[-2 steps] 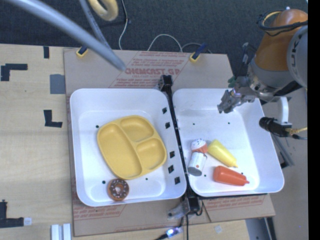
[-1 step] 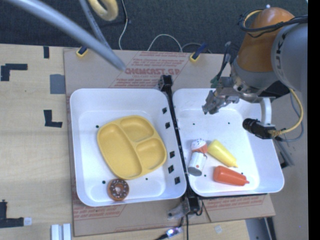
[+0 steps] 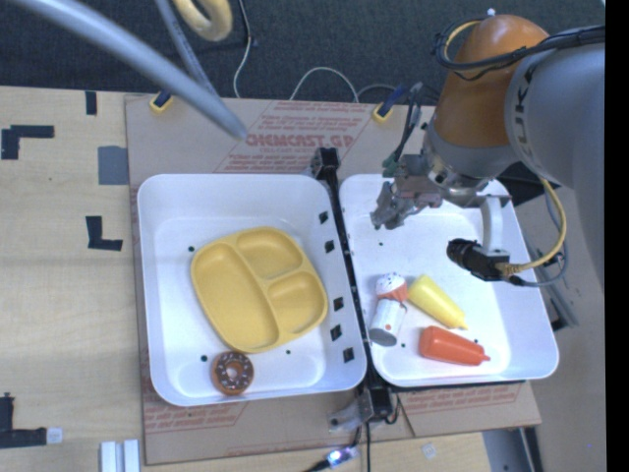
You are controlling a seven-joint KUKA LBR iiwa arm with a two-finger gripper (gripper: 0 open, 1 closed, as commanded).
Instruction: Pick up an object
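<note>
Right bin (image 3: pixel 511 362), near edge: three candidate objects. Orange carrot-shaped piece (image 3: pixel 453 347) lies closest to the near right corner. Yellow cone-shaped piece (image 3: pixel 436 301) sits just beside it, toward the bin's middle. White bottle with red-orange cap (image 3: pixel 388 309) lies along the bin's left wall, near the divider.

Hand (image 3: pixel 391 207) hangs over the far left part of the right bin, well apart from all three; nothing seen between the fingers, and their spread cannot be judged from this angle.

Left bin (image 3: pixel 157 264): yellow compartment tray (image 3: pixel 258 288) at centre, chocolate doughnut (image 3: pixel 233 373) near the near edge.
</note>
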